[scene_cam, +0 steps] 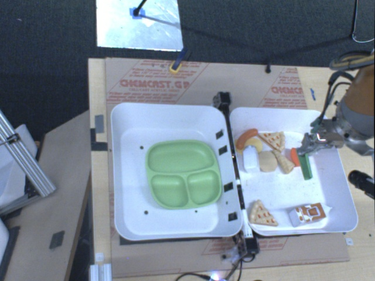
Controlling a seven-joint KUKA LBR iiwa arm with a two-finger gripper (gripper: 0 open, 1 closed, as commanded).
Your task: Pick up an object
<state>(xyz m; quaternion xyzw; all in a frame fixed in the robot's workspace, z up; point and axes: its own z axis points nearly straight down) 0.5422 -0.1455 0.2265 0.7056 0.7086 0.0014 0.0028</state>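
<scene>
Rightward, gripper (309,148) over the right bin's (340,186) far-right side above a green stick (306,166), finger spread unreadable.

Pincer (309,146) hangs over right bin (340,180), just above green stick (306,165).

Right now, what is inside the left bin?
The left bin holds one green tray with three compartments, lying flat near its middle. Its compartments look bare. Whatever lies under the tray is covered and cannot be seen.
</scene>
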